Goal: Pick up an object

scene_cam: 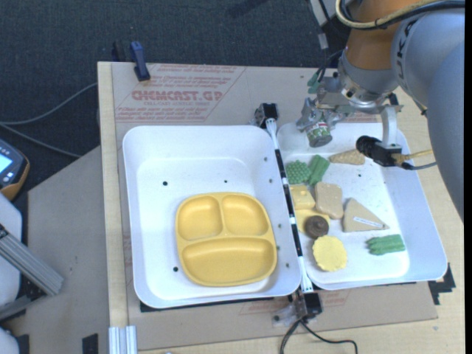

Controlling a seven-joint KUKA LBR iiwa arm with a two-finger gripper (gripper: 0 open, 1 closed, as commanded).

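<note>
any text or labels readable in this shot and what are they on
"CHEMCAST GP": large red print on the brown protective sheet covering the bench behind the left bin.
Smaller red lines above and below that print: too small and blurred to read.
Screen of the device at the left edge: nothing legible.

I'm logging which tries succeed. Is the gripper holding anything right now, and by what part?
It cannot be told. The gripper hangs over the far end of the right bin, above the toy food pieces, but nothing can be made out between its fingers.
</note>
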